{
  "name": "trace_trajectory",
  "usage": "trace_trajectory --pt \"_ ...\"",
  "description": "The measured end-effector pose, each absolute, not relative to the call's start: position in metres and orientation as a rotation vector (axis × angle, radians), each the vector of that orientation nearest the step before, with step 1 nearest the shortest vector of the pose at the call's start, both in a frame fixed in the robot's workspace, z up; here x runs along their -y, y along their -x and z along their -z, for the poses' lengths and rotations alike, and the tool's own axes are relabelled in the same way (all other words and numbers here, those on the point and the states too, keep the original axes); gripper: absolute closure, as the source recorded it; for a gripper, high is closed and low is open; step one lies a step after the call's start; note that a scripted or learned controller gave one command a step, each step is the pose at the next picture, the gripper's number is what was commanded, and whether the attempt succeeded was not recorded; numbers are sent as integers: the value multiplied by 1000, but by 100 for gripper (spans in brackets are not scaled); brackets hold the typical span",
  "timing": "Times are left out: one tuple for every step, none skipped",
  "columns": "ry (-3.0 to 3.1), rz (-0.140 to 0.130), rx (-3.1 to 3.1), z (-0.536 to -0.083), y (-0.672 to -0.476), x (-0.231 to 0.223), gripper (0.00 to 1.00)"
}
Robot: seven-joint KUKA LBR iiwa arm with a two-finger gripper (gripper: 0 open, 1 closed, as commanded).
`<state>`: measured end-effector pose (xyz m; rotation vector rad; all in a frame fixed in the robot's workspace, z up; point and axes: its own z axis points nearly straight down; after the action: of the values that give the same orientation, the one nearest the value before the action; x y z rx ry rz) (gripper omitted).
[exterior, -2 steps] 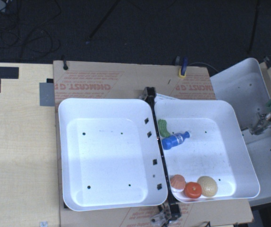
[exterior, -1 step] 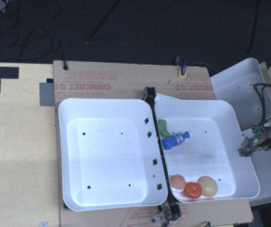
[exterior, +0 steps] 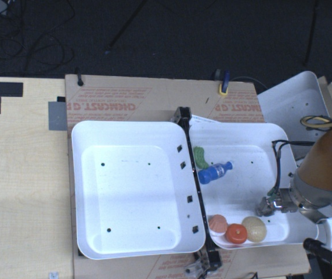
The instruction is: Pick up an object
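The right bin (exterior: 241,139) holds a blue bottle (exterior: 214,172) lying on its side, with a green item (exterior: 199,156) next to it by the divider. Along the bin's front edge sit a pinkish round piece (exterior: 217,223), a red round object (exterior: 236,233) and a beige ball (exterior: 255,228). The arm comes in from the right, and my gripper (exterior: 269,206) hangs low over the right bin's front right part, just above and right of the beige ball. Nothing shows between its tips.
The left bin (exterior: 128,193) lies beside the right one, parted from it by a black clamp strip (exterior: 192,179). Both rest on a cardboard sheet (exterior: 154,100). A black cable (exterior: 279,161) loops up from the wrist.
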<state>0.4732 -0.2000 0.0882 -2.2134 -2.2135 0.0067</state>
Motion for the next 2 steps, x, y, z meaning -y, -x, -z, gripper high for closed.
trace_trajectory --pt "2220 -2 2220 -101 -476 213 100" --pt "2224 -2 2213 -111 -475 213 100"
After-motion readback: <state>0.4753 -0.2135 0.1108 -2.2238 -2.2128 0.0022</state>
